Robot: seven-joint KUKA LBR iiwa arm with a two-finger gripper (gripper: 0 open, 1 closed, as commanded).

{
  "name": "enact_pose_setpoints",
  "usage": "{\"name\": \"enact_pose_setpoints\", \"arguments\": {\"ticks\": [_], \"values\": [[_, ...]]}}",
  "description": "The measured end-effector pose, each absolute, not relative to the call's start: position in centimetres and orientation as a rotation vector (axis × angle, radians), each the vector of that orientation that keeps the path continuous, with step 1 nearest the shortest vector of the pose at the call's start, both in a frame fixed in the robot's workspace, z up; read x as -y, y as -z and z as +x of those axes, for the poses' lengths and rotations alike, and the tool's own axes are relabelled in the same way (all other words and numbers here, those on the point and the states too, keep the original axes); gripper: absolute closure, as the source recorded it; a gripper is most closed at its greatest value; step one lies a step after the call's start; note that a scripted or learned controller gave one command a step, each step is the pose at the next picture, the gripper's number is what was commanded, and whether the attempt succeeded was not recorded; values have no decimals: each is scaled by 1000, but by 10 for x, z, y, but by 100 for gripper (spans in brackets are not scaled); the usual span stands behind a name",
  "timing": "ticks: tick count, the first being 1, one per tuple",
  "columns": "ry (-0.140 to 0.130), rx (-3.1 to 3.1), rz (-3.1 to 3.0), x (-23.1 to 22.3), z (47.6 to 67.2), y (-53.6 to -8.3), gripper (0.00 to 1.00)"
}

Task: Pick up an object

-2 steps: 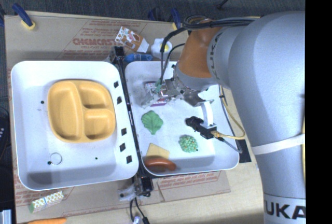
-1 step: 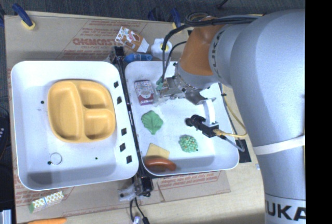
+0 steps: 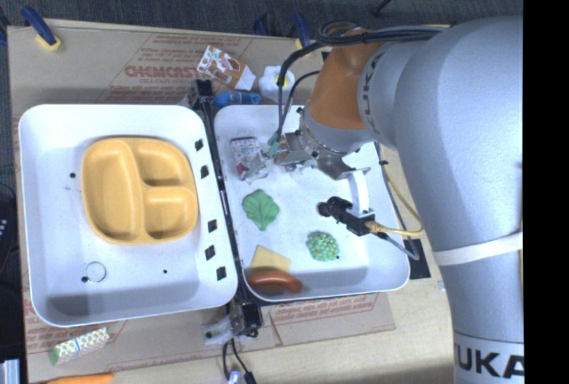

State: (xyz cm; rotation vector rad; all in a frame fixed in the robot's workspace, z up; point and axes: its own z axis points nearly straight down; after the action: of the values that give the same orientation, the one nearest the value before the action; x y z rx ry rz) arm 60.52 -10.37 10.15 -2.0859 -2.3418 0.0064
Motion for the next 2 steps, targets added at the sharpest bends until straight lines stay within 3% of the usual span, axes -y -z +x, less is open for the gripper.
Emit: {"name": "enact_pose_setpoints", "arguments": {"ticks": [1, 2], "values": [[-3, 2233, -2207, 99, 656, -92, 0], [-5, 2238, -2200, 98, 657, -102, 100]]}}
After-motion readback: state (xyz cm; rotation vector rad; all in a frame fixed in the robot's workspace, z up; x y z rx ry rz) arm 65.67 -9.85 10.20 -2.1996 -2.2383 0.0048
